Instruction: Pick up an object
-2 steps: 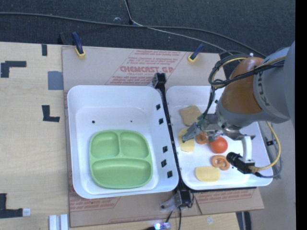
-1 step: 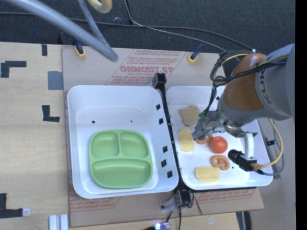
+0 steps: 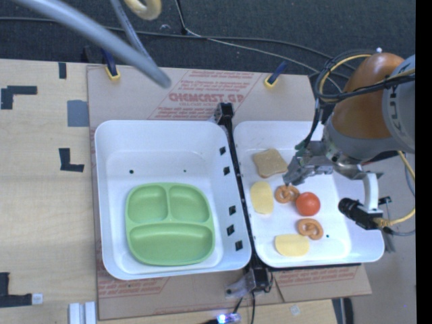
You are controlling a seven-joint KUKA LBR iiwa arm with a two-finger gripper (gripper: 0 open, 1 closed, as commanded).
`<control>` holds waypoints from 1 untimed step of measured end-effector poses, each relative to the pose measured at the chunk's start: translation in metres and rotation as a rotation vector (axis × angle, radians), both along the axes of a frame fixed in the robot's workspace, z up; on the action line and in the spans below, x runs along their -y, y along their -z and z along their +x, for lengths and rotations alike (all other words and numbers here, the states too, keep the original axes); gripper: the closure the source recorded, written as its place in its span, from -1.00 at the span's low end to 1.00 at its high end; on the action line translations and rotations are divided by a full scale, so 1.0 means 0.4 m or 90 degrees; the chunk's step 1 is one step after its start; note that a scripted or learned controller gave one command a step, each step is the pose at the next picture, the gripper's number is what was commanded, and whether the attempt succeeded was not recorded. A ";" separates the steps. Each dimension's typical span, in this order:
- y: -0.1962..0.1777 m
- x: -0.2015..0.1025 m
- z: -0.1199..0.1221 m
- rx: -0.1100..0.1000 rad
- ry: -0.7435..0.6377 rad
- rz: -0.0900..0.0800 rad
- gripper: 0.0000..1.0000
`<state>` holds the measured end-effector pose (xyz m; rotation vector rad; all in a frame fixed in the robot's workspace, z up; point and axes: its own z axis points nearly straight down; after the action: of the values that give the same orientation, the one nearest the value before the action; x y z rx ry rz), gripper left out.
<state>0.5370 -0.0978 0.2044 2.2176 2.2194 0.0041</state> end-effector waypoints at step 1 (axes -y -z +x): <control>-0.072 -0.001 0.002 -0.002 0.000 0.000 1.00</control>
<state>0.5378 -0.0975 0.2330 2.2185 2.2216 0.0021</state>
